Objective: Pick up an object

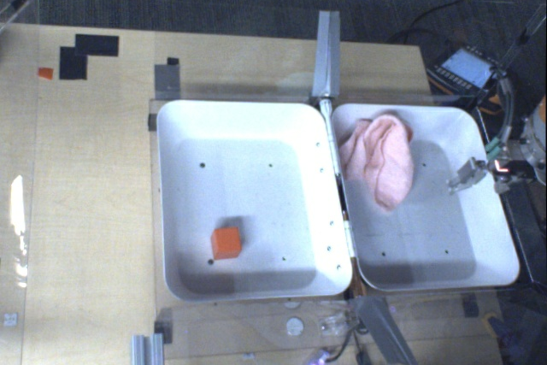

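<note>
A crumpled pink cloth [380,158] lies in the right bin [487,265], bunched against its upper left corner and just beside the divider where the two bins meet; its lower end tapers to a rounded tip toward the bin's middle. In the left bin [184,184] a small orange block [226,243] sits near the lower left part of the floor, well apart from the cloth and close to the front wall. The gripper [466,175] reaches in over the right rim of the right bin, a pale metallic piece above the floor to the right of the cloth and apart from it, with nothing seen between its fingers; whether they are spread or pressed together I cannot tell at this size. Both white bins rest side by side on a light wooden bench [85,226]. On the bench's far left corner lie black blocks [85,54] and a tiny orange square [45,73]. Beyond the right bin's upper right corner a tablet-like screen [466,68] sits on the dark floor, with cables trailing behind it.
</note>
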Tool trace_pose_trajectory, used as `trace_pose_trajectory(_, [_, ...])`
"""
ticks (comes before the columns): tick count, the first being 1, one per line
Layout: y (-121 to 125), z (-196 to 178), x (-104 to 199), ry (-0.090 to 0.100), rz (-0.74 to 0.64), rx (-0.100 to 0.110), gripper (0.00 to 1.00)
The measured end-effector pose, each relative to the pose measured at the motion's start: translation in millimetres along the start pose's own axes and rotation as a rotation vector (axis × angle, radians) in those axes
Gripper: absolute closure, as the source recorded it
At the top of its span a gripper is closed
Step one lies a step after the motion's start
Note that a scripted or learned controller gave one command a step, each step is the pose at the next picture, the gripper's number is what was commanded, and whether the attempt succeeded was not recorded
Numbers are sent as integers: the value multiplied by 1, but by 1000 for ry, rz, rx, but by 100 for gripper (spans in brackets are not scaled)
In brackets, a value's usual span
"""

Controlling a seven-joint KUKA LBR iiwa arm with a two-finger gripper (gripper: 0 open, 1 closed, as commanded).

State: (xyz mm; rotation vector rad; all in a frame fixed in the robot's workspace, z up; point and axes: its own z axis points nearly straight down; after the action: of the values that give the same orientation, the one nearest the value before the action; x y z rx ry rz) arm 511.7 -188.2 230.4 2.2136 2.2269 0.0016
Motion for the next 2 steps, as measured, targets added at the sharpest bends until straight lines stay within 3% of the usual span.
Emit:
trace_pose_trajectory(1, [69,94,41,0,-34,0,0])
trace_pose_trajectory(2, [140,142,57,-2,-294,-9,0])
